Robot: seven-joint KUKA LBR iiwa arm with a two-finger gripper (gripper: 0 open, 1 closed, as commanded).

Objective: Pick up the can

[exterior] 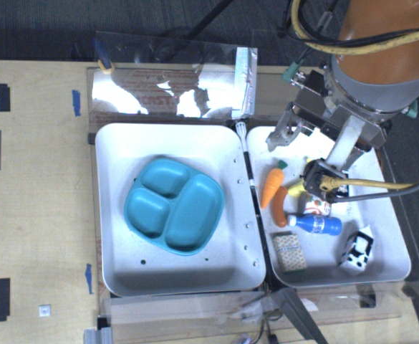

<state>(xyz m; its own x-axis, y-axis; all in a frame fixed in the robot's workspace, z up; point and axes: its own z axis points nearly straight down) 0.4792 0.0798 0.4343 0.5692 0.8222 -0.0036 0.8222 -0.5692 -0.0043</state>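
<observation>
The gripper [281,136] hangs over the right bin [394,260], just beyond the far end of the carrot [271,185]; how wide it is set cannot be told. The can [315,207], small with a red-and-white label, sits just right of the carrot's near end, touching a blue bottle [324,225] that lies on its side. A cow toy [357,251] lies farther right of the carrot, and a blue divided plate [173,205] lies to its left.
</observation>
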